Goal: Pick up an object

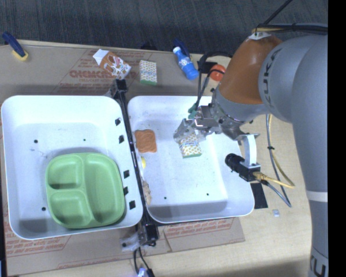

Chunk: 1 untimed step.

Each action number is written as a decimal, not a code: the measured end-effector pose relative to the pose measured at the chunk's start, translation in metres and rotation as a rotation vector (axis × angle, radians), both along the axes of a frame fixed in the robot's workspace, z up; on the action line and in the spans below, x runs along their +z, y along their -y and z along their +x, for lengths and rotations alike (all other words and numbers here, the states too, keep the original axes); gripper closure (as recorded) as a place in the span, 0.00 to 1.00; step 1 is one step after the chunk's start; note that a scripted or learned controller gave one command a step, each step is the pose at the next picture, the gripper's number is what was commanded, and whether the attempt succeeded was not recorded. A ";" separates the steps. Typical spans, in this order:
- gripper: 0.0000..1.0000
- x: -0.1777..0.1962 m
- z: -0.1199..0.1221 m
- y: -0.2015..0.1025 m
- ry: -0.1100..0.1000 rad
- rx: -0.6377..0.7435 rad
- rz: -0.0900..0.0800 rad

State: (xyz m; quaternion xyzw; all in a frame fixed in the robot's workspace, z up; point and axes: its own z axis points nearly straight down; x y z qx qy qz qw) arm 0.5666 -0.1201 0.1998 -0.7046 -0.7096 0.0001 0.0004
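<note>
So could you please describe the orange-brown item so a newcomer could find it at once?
Start at the right bin. Along its left wall, above a yellow bit, lies the orange-brown block. It is plain and flat, while the patterned packet nearby is speckled.

In the right bin (161, 203) you have two candidates to look at. The first is a small boxy packet (190, 148) with a pale, speckled green-and-yellow pattern; it sits tilted near the middle of the bin floor, just under the gripper (191, 127), and you cannot tell whether the two touch. The second is an orange-brown, roughly square spongy piece (145, 141), lying flat close to the bin's left wall, apart from the packet.
</note>
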 end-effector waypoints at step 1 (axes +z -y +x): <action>1.00 0.011 -0.034 -0.072 -0.003 0.002 -0.001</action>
